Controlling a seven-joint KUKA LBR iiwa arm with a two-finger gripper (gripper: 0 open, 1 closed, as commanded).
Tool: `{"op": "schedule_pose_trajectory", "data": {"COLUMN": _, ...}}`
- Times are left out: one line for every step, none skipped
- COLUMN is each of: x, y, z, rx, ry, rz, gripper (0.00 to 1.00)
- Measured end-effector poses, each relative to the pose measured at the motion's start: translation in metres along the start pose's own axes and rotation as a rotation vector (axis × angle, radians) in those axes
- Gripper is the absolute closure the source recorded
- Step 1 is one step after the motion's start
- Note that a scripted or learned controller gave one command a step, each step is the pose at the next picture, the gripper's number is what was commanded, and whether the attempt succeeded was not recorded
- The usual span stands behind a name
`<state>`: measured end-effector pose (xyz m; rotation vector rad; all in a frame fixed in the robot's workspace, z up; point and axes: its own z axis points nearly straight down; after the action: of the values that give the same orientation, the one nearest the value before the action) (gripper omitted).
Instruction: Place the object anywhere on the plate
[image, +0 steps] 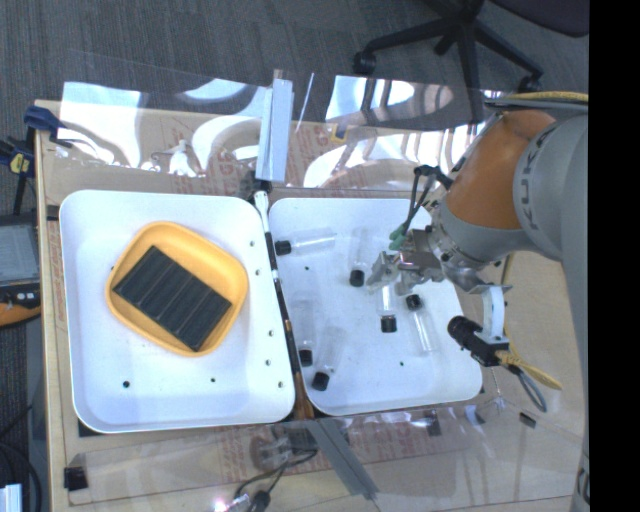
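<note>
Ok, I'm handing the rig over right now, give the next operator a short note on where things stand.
Gripper: low over the right bin, among small clear tubes with black caps; finger state cannot be told, nothing seen held.
Plate: yellow, in the left bin, with a dark ribbed slab lying on it.
Done: no tube sits on the plate yet.
Left: grasp a tube, e.g. the one by the gripper, carry it across to the left bin, set it on the plate.
</note>
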<state>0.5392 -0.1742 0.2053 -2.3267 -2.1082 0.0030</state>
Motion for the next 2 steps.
{"op": "schedule_pose_trajectory", "data": {"x": 0.049, "y": 0.001, "z": 0.001, "rx": 0.004, "ry": 0.002, "rz": -0.082, "gripper": 1.00}}
{"op": "schedule_pose_trajectory", "data": {"x": 0.134, "y": 0.069, "z": 0.015, "rx": 0.001, "ry": 0.001, "rz": -0.234, "gripper": 1.00}}
